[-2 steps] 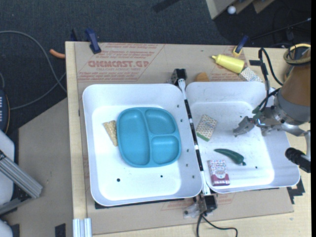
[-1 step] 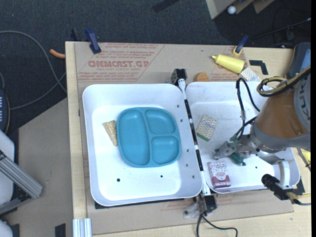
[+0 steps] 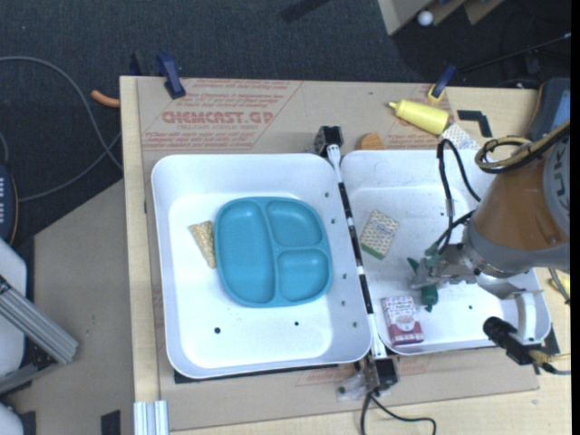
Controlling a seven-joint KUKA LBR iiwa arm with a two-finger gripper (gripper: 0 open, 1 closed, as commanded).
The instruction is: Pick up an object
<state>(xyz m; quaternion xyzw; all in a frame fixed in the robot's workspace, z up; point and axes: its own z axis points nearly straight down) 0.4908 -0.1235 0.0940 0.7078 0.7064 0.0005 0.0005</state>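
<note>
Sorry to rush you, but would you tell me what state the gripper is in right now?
Gripper: down in the right bin, near a red box; whether it is open or shut cannot be told, and nothing is seen held.

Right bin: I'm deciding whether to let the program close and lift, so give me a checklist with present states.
1. End effector is over the right bin: ok.
2. Something sits at its tip, a small green object: ok.
3. Green object seen between the fingers: cannot tell.
4. Red box lies apart from the tip: ok.
5. Patterned packet lies apart from the tip: ok.
6. Black cable hangs over the bin near the arm: not ok.
</note>
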